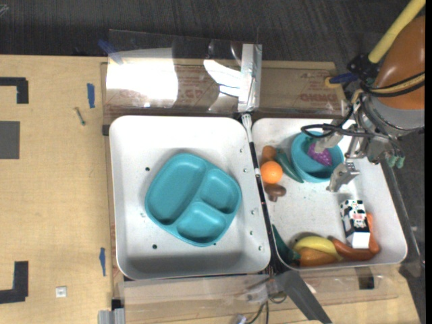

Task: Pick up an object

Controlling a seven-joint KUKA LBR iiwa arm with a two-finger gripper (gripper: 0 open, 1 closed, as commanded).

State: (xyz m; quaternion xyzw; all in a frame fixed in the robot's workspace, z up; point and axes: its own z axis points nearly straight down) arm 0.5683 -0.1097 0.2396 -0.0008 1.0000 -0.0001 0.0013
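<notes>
The gripper (339, 174) hangs over the right bin (395, 201), jaws apart, clamped on nothing, just beside the teal bowl (305, 162) holding purple grapes (321, 156); these look like light, stiff, slippery plastic toys, best pinched across the narrow width. Right bin: 1 orange (271, 173), 1 banana (316, 244), 1 cow-print carton (355, 218), 1 bowl; left bin (128, 147): 1 teal divided plate (194, 198).
</notes>
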